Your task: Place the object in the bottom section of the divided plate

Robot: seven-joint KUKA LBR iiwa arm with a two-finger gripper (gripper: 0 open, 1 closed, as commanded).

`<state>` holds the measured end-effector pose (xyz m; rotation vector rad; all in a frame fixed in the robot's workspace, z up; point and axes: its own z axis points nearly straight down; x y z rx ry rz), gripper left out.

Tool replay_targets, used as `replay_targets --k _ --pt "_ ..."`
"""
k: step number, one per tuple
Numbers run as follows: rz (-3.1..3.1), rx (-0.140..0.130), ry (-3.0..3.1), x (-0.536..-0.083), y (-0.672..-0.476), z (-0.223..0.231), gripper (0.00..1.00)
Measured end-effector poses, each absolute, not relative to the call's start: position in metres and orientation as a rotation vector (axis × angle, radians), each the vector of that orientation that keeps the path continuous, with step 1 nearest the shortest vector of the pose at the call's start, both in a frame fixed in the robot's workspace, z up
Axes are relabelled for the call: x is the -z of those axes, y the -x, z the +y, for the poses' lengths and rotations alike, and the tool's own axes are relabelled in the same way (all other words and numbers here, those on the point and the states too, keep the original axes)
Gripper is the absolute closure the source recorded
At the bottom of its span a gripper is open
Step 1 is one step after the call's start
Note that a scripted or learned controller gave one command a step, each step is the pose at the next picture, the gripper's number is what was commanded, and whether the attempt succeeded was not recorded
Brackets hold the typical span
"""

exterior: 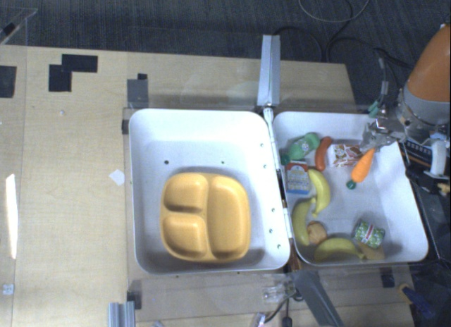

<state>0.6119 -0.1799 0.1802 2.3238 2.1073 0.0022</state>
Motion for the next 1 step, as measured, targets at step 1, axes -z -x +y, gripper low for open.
replay_targets --k 1 --pt "2.317 -0.005 -2.115 -0.1908 -0.583 -0.1058 1.0"
